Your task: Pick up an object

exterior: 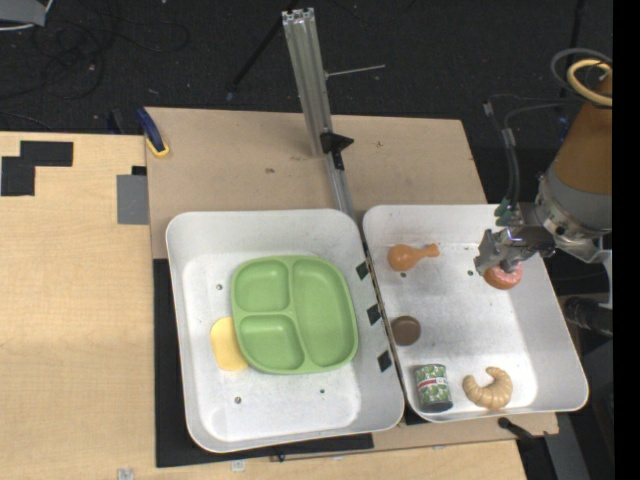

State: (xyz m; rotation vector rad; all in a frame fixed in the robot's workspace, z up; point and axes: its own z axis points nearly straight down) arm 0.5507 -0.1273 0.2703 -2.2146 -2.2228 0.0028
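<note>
My gripper (499, 256) hangs over the far right part of the right bin (560, 368), reaching in from the right. A small pink-red round object (504, 276) sits right at its tip, partly covered by it; whether it rests on the bin floor or is lifted is unclear. Elsewhere in this bin lie an orange drumstick-shaped toy (412, 256) at the far left, a brown round piece (405, 330) by the left wall, a green can (432, 387) and a tan croissant (489, 388) at the near edge.
The left bin (190, 268) holds a green divided plate (295, 314) with a yellow object (227, 345) tucked at its left edge. An upright metal post (310, 88) stands behind the bins. The right bin's middle floor is bare.
</note>
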